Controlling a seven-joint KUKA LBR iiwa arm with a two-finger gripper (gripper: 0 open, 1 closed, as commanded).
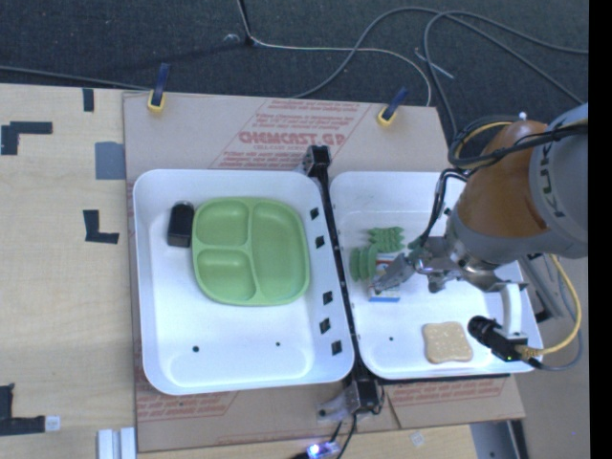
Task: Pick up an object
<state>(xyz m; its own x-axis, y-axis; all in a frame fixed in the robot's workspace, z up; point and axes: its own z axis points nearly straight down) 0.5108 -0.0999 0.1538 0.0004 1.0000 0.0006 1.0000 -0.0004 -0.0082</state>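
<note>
The hand is seen low in the right bin, at the near side of a green toy and over a small blue-and-white item. Whether anything is gripped cannot be told; the tips are blurred against the objects.

A tan biscuit-shaped piece lies well apart toward the bin's front corner. In the left bin a green divided plate is set, with a black block just beside it.

The step in hand is judged to be the approach or closing on the green toy. A firm closure around it is called for next, followed by a straight lift; a slip is likely if only the toy's edge is caught.
</note>
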